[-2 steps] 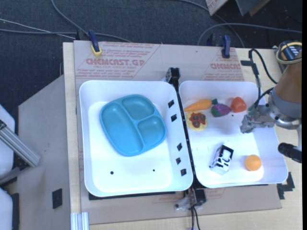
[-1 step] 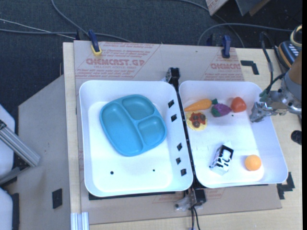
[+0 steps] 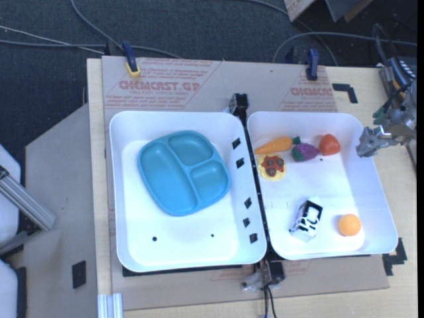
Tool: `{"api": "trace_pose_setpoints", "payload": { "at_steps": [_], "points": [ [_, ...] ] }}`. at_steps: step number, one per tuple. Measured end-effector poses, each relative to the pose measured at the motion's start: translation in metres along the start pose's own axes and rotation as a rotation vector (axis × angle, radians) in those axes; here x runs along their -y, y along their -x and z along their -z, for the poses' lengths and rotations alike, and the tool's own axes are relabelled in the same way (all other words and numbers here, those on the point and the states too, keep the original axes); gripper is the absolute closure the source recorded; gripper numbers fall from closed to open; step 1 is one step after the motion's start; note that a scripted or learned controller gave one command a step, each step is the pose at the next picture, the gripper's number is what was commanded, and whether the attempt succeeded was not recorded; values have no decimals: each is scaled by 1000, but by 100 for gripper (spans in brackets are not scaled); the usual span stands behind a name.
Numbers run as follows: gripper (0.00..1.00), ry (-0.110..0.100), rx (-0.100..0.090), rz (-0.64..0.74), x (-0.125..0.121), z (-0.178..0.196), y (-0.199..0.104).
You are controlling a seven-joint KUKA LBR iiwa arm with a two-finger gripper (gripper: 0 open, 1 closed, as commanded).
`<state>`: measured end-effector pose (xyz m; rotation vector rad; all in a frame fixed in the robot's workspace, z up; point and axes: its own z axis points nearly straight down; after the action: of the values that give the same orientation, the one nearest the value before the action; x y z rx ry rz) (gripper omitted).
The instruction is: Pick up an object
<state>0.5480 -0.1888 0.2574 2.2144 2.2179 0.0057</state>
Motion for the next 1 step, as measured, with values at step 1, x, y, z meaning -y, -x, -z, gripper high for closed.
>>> {"api": "trace_pose_setpoints", "payload": {
  "at_steps": [1],
  "points": [
    [100,-10,-6,5,7,-3,-63]
  ]
}}
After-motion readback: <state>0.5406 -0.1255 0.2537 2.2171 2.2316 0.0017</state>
